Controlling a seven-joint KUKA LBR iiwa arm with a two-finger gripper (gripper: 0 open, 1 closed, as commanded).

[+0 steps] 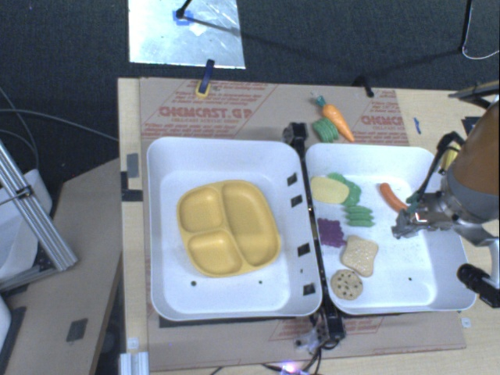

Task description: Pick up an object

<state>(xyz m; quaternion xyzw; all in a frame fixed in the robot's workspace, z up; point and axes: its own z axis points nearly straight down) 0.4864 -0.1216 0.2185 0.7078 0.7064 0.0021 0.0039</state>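
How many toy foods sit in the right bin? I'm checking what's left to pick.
6: a yellow slice over green leaves, green beans, purple grapes, bread, a cookie, and an orange sausage by the gripper, which may hide more.

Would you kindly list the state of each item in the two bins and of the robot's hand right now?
Yellow divided plate: lying flat in the left bin, compartments bare.
Toy bread slice: flat in the right bin.
Cookie: flat, near the front rim.
Purple grapes: lying loose.
Green beans: lying loose.
Orange sausage: loose, beside the hand.
Toy carrot: outside the bins.
Hand: low in the right bin, grip unclear.
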